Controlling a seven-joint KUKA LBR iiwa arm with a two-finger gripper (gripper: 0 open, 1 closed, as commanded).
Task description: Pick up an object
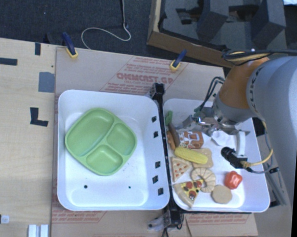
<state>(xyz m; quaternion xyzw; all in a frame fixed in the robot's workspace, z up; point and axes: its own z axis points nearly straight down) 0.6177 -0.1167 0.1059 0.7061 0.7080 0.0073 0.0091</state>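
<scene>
Approach step: the gripper (pixel 202 120) hangs low over the rear of the right bin (pixel 257 198); whether it is released or clenched cannot be told, and nothing is seen in its grasp. Candidate objects lie just beneath and in front: a small printed carton (pixel 191 140), a corn cob (pixel 190 155), pizza slices (pixel 190 191) and a tomato (pixel 232 180). The next move likely calls for a descent onto one item. Red lettering on the cardboard (pixel 136 78) is partly legible.

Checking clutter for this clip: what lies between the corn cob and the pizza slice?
In the camera view, a round pretzel-like cracker lies between the corn cob and the pizza slice.
</scene>
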